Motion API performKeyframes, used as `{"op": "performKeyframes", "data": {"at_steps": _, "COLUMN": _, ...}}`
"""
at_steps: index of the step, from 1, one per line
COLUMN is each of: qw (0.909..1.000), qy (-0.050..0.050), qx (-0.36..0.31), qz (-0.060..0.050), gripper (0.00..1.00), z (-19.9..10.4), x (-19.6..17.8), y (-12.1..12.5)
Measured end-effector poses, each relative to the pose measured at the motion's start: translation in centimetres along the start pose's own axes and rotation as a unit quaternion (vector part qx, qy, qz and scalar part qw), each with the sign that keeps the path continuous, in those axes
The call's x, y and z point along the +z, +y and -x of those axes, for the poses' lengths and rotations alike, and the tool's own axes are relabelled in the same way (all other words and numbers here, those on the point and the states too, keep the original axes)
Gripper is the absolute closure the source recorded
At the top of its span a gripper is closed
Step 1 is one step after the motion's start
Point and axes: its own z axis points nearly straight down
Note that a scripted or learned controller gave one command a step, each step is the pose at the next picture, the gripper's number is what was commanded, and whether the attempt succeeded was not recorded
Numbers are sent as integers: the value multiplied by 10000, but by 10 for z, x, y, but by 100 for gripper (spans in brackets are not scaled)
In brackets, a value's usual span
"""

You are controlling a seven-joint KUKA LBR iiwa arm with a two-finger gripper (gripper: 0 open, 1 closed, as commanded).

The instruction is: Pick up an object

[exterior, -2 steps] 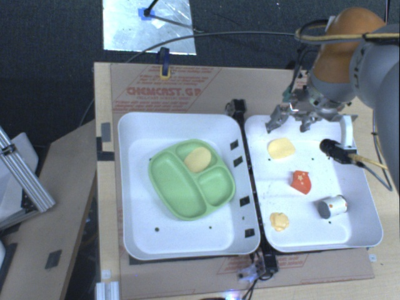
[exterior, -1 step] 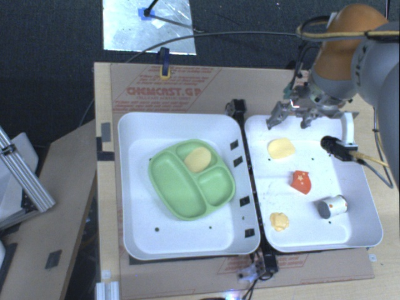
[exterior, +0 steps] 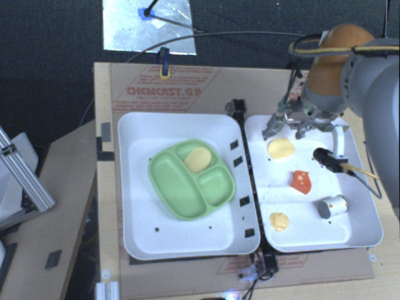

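I have two white bins side by side in my view. The left bin [exterior: 142, 230] holds a green divided tray [exterior: 172, 189] lying flat and turned at a slant. It has one long compartment and two smaller ones. A yellow lump [exterior: 199, 159] sits in the upper small compartment, and I see nothing in the other two.

The right bin [exterior: 359, 230] holds four loose things, all apart from each other. A pale yellow piece [exterior: 281, 148] lies near the far end. A red piece [exterior: 300, 181] sits near the middle, and a small yellow piece [exterior: 279, 220] lies toward the near edge. A short grey-and-white cylinder [exterior: 331, 206] rests on its side at the near right.

The gripper [exterior: 286, 131] reaches in from the right and hangs over the far end of the right bin, just beyond the pale yellow piece and very close to it. From here the jaws look spread apart with nothing between them. I cannot tell whether they touch that piece. The pale yellow piece is the closest thing to the jaws and it rests on the bin floor. Everything else in that bin lies nearer to me than the gripper does.
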Motion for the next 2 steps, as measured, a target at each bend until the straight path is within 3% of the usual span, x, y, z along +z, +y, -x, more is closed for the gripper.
{"op": "performKeyframes", "data": {"at_steps": 1, "qw": 10000, "qy": -7, "qx": -5, "qz": 36, "gripper": 0, "z": 0, "x": 50, "y": 1}}
{"op": "performKeyframes", "data": {"at_steps": 2, "qw": 10000, "qy": -19, "qx": -4, "qz": 92, "gripper": 100, "z": 1, "x": 34, "y": 5}}
